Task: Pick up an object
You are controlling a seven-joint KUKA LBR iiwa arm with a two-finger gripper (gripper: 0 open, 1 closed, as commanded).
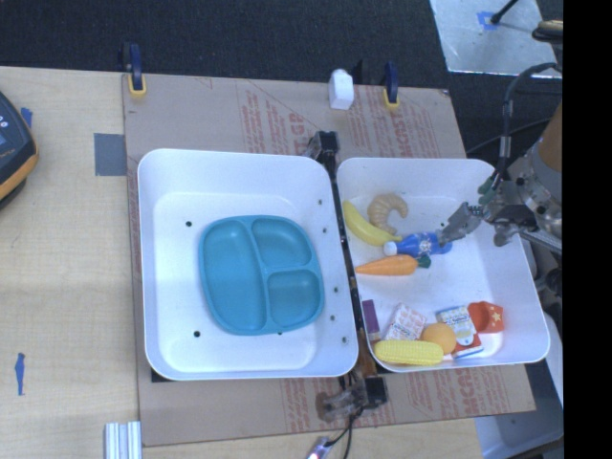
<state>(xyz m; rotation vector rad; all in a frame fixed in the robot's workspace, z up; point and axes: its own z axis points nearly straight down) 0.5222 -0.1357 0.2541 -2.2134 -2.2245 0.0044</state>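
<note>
Now approach step: fingers (457, 228) apparently parted, nothing held; blue bottle (414, 246) just beside them; next, close on it.

In the right bin (507, 256), bare floor lies right of the carrot (387, 267), out to the far wall. Left of it the banana (364, 226), croissant (388, 206) and blue bottle (417, 246) crowd together, the bottle just above the carrot. Below the carrot, the corn (409, 353), orange (438, 337) and cartons (466, 325) pack the near edge. The left bin (163, 256) carries a blue divided plate (260, 273) with a bare margin around it.
</note>
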